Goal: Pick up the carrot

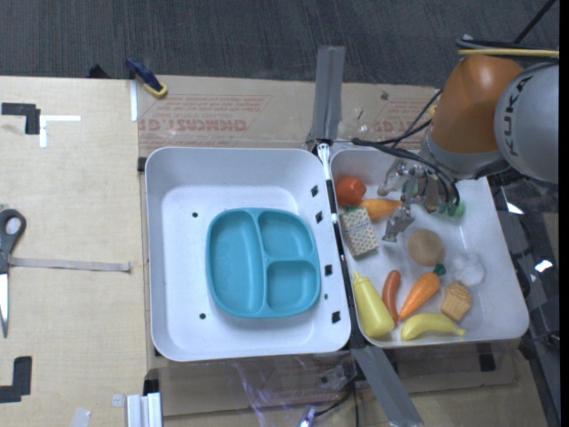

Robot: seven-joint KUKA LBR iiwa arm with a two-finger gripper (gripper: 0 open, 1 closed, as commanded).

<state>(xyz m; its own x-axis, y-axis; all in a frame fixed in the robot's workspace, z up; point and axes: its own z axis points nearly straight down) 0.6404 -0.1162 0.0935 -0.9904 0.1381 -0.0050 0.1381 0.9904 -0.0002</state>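
Tapered, glossy orange carrot point(420, 294)

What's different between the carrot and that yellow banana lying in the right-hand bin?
The carrot is orange with a small green top; the banana is plain yellow. The carrot is straight and tapers to a point, while the banana is gently curved. The carrot lies slanted, its green end up toward the bin's middle; the banana lies almost level along the near wall. Both look like toy food, lie close together, and sit apart from the gripper.
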